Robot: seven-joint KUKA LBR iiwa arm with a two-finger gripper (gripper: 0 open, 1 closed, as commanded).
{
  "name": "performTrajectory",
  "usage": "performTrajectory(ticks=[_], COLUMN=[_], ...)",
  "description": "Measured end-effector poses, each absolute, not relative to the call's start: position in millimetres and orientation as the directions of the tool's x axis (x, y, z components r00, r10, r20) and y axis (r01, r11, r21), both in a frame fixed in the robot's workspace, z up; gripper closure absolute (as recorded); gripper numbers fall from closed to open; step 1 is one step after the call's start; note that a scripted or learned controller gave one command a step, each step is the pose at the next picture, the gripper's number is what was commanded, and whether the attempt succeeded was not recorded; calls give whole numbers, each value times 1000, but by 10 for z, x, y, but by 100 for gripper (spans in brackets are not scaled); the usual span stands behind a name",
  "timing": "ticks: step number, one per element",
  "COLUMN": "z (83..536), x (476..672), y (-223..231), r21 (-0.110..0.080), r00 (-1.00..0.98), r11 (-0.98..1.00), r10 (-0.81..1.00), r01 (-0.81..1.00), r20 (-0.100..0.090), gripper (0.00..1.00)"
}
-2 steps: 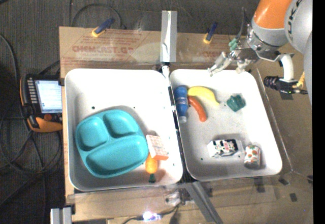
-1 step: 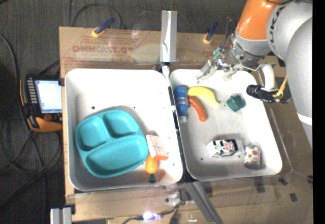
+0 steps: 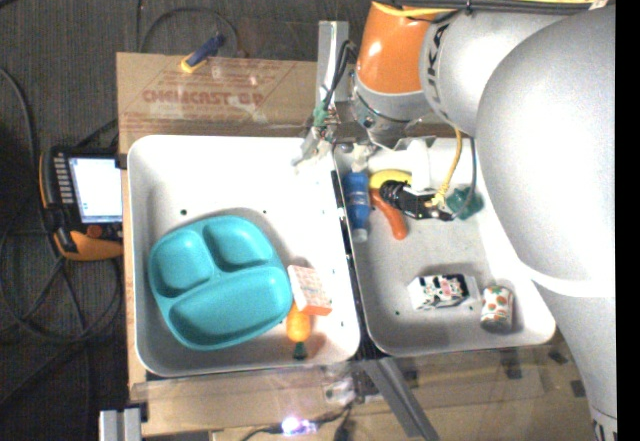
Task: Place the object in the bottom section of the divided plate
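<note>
— Grey arm [image 3: 540,139] looms closest, its gripper [image 3: 318,137] at twelve o'clock over the left bin [image 3: 140,229]; grip state I cannot tell.

— And the object?

— Probably the toy carrot [image 3: 298,325], at four o'clock beside the divided plate [image 3: 215,291], touching a small card [image 3: 309,288]. Looks light, rigid, slick — pinch its orange middle.

— Room?

— Tight (bin wall close at six o'clock); the plate's bottom section lies open.

Bench [image 3: 140,391] — two white bins: left bin [image 3: 140,229], right bin [image 3: 520,329].
</note>
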State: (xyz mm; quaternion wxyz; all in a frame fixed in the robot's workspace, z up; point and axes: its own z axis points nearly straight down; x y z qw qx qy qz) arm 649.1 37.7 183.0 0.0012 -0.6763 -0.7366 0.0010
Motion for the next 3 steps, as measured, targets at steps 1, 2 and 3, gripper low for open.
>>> performTrajectory(ticks=[1, 2, 3], z=[1408, 1364, 1356], x=[6338, 6224, 6004], y=[561, 670, 693], r21=[12, 43, 35], r00=[-202, -85, -88], r11=[202, 87, 89], r10=[979, 996, 995], r01=[979, 995, 995], r20=[-20, -35, -38], gripper=[0, 0, 0])
